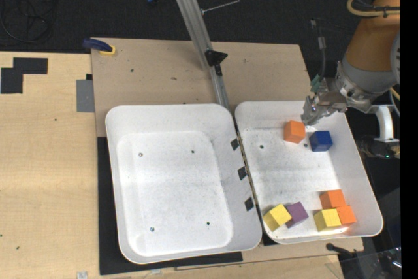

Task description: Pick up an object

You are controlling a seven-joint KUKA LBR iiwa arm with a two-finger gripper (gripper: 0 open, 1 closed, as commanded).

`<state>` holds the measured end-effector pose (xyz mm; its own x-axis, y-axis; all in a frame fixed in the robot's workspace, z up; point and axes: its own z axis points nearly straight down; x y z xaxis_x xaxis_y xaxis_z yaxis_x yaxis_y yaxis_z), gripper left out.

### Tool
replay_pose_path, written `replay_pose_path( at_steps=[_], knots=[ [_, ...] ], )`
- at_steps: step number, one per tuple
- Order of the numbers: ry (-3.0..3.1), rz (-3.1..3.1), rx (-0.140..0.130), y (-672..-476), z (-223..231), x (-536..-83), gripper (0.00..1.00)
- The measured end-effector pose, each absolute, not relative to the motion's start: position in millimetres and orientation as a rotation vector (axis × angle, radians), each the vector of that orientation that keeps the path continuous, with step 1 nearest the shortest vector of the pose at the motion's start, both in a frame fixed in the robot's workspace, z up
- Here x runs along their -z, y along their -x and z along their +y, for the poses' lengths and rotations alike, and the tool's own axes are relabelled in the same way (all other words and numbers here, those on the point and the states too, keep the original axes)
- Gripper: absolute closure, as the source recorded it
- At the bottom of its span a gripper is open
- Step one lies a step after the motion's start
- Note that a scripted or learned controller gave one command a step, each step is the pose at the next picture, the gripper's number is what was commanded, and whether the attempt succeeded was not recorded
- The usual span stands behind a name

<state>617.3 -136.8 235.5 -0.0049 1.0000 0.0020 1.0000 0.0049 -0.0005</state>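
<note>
**Gripper poised over two cubes in the right bin**

Dark floor and loose cables surround the wooden bench (196,75), where two white bins sit side by side. The gripper (312,113) hangs above the right bin (294,166); whether it is spread or closed cannot be told. An orange cube (294,131) lies just below-left, a blue cube (321,140) just below-right. A straight descent centred on one cube should avoid nudging the other.

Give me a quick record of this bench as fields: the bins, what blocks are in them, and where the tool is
bins: left bin, right bin, side by side
far blocks in right bin: orange block, blue block
near blocks in right bin: yellow, purple, yellow, two orange
tool: tool over right bin, above the orange block
held: nothing seen between its fingers
</note>
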Motion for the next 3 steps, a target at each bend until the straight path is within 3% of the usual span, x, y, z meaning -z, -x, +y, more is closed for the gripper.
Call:
replay_pose_path(
  at_steps=[3],
  knots=[
    [2.214, -2.225, 0.001, -635.3, 32, -225, 1.00]
  ],
)
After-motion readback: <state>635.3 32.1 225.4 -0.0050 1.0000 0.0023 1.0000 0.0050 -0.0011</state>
